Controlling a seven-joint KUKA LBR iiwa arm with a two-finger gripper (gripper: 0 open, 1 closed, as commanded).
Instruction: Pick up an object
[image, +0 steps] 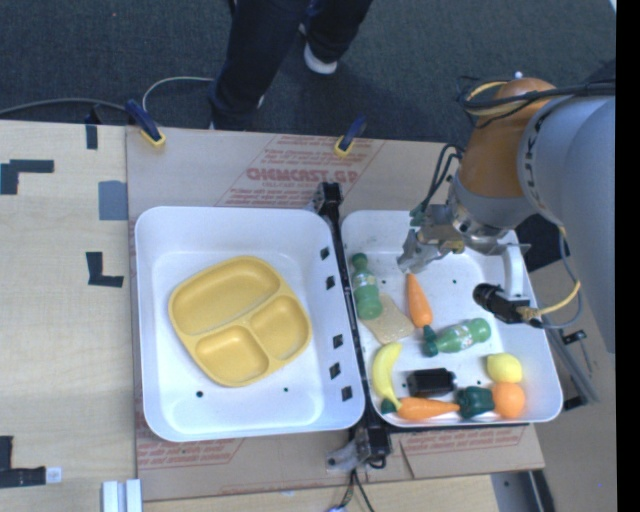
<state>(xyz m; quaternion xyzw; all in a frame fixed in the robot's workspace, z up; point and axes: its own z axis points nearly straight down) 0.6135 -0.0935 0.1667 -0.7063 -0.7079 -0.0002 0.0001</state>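
My gripper (422, 248) hangs over the far part of the right bin (540, 405); whether it is spread or clenched I cannot tell. The carrot (418, 300) lies just near and slightly left of it, apart from it, long axis running far to near with a slight tilt, thick end near. It is small, orange, smooth and tapered, beside a green bottle (366, 290).

Orange carrot (418, 300) in right bin (540, 395)
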